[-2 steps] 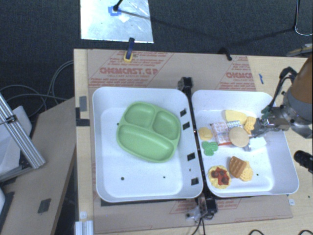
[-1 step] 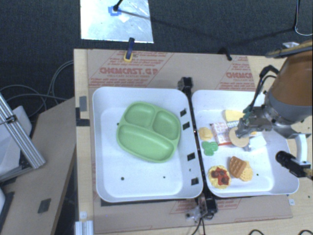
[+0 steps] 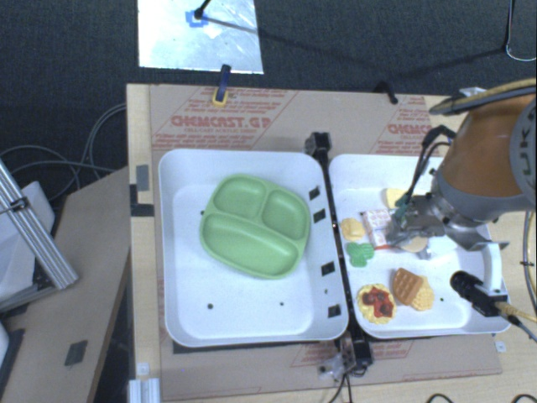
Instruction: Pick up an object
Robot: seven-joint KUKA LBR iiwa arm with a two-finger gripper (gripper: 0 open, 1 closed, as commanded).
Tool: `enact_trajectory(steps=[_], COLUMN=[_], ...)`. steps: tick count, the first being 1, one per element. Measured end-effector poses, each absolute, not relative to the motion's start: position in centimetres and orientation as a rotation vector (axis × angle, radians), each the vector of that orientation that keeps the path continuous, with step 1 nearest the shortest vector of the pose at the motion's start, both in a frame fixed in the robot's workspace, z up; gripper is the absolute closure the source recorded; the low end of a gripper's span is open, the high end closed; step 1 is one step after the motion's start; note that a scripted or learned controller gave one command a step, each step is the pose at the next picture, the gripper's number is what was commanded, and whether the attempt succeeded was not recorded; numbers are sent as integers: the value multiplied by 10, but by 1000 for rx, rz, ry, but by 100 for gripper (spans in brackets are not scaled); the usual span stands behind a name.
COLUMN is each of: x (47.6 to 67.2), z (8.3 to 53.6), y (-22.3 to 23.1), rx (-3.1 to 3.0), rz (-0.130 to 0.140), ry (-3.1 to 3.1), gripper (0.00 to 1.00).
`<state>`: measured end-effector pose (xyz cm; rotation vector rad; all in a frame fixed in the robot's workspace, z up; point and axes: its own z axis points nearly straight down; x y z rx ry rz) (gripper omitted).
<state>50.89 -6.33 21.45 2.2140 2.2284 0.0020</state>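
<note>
The grey arm with its orange band reaches in over the right-hand shallow white bin (image 3: pixel 478 321), and the two-finger gripper (image 3: pixel 409 225) hangs low above the middle of that bin; whether the jaws are parted or closed cannot be told from this slant, nor whether anything sits between them. Just beside the jaws, toward the divider, lies a pale packet with red and white print (image 3: pixel 377 222), its edge tucked under the gripper; beyond it sits a small yellow-orange block (image 3: pixel 353 228), and nearer the camera from there a small green leafy toy piece (image 3: pixel 360 253). On the far side of the jaws a yellow rounded toy piece (image 3: pixel 393 197) rests near the bin's back wall. Toward the near rim, well clear of the jaws, lie a golden waffle-patterned toy (image 3: pixel 412 289) and, touching its left side, a round toy pizza with red topping (image 3: pixel 376 302). Farther off, across the divider, a green plastic divided plate (image 3: pixel 255 225) lies tilted in the left-hand white bin (image 3: pixel 185 309).
</note>
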Motion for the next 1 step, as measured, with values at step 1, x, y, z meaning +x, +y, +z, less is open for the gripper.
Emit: enact_trajectory(steps=[1], x=[516], z=[215], y=[-62], rx=[2214], rz=[3], ry=[2227], gripper=[100])
